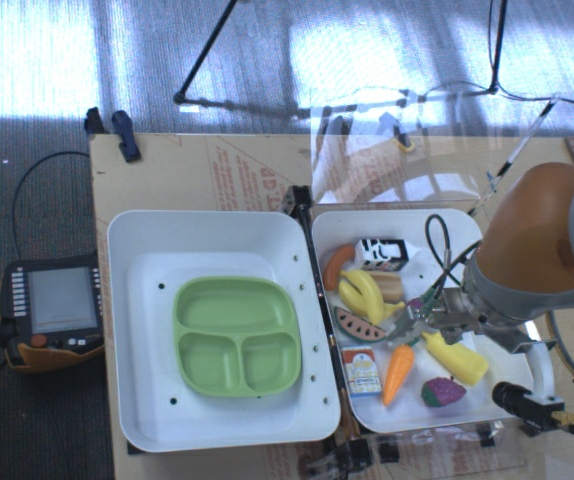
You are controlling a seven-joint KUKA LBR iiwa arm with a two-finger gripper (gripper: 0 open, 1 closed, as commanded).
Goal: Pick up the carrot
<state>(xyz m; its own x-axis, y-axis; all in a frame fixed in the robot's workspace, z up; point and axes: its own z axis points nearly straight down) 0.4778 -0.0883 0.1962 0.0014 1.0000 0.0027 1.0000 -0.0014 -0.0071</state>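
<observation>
My claw (414, 320): over the right bin, just above the carrot's thick end; whether it is released or clenched I cannot tell.
Carrot (398, 371): lies in the right bin (437, 423) near its front, tip pointing to the front wall, lying free on the bin floor.
Room around the carrot: a small carton (363, 370) just beside it on the left, a yellow piece (455, 357) to its right, a purple piece (444, 391) near the front right.
Further back in my bin: bananas (360, 293), a watermelon slice (358, 325), a sausage (336, 264), a black-and-white carton (382, 254).
Left bin (142, 268): holds a green divided plate (237, 335), with bare white floor all round it.
Tabletop (207, 173): brown board behind both bins.
</observation>
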